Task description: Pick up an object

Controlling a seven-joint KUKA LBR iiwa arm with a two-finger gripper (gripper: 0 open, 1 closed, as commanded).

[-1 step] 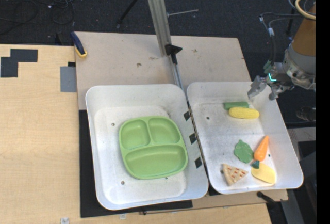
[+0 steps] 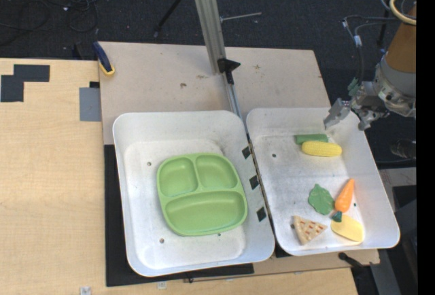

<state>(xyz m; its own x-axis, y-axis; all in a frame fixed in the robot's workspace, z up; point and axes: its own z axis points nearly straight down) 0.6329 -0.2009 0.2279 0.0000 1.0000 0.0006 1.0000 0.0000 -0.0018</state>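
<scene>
The gripper (image 2: 352, 115) hangs over the right bin's (image 2: 285, 219) far right corner, fingers (image 2: 336, 113) spread apart and pinching nothing. Just beside it, down in the bin, lies the yellow corn cob (image 2: 321, 148) (a green piece (image 2: 310, 139) tucked against it). Nearer the front sit the carrot (image 2: 345, 196), pizza slice (image 2: 308, 229) and cheese wedge (image 2: 348, 228).
</scene>
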